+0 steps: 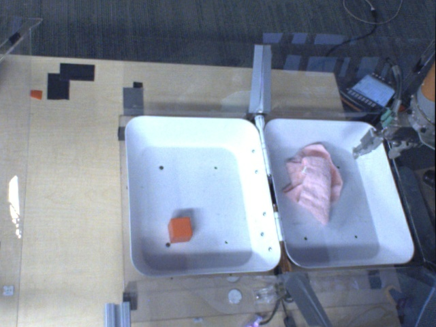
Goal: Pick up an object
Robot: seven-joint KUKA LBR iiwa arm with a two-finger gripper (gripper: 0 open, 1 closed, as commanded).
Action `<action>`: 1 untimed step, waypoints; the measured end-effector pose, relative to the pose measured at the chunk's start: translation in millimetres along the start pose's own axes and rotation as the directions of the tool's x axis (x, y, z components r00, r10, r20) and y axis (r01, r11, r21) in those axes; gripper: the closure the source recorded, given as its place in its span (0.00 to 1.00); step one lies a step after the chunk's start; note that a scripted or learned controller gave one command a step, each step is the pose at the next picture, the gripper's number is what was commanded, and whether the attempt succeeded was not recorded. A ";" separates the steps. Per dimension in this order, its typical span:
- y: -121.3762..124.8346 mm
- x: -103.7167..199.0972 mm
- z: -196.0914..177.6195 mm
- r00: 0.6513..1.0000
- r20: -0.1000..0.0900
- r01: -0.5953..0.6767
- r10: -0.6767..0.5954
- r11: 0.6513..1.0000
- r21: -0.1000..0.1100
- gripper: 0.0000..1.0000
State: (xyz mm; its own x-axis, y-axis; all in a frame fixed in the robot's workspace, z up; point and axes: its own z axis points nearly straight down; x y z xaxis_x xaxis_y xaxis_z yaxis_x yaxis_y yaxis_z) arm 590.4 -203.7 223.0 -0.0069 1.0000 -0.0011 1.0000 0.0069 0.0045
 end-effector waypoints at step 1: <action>6.0 37.7 124.7 0.992 0.003 0.126 -0.126 0.992 -0.012 0.00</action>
State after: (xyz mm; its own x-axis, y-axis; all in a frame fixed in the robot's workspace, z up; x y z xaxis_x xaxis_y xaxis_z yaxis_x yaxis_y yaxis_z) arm 596.7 -166.1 98.3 -0.1332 0.9911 -0.0046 0.9909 0.1332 0.0164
